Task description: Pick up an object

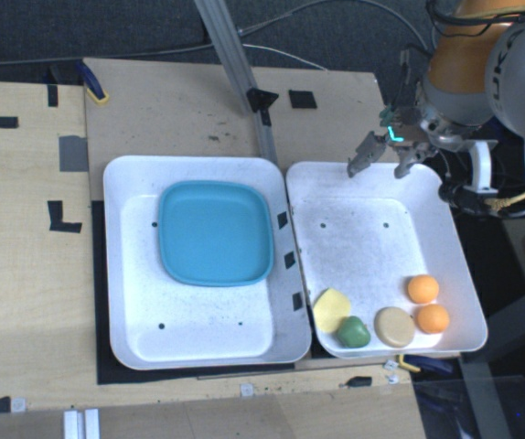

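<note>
Both bins are white: my left bin (125, 245) holds a plain turquoise-blue plate (215, 232). In the right bin (372, 236), speckled grey, I see a yellow piece (330, 307), a green one (354, 333), a beige one (394, 326) and two orange balls (427, 305).

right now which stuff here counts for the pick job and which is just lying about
For the job: gripper, jaws apart over the right bin; yellow piece, green piece, beige disc, two orange balls.

Lying about: blue plate, left bin, metal pole.
</note>
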Action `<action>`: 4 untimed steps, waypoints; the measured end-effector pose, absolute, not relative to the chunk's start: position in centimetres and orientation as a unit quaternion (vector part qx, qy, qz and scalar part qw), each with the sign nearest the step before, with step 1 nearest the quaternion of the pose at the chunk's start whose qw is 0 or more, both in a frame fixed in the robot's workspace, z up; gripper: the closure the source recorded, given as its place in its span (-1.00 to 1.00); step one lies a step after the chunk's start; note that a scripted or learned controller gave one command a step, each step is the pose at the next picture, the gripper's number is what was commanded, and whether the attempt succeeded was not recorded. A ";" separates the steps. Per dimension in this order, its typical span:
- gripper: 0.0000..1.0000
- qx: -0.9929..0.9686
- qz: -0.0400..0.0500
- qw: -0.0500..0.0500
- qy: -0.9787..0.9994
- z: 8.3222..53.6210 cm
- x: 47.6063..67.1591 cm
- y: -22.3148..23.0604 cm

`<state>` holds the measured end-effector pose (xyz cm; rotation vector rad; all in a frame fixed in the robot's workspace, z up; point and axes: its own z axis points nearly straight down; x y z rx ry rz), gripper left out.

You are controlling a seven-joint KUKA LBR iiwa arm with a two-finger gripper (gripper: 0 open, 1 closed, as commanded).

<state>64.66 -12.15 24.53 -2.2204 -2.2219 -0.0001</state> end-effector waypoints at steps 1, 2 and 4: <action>-1.00 -0.707 0.000 0.000 -0.707 24.5 64.7 -12.2; -1.00 -0.707 0.001 0.002 -0.707 20.1 65.1 -12.0; -1.00 -0.707 0.002 0.002 -0.707 10.2 64.9 -13.1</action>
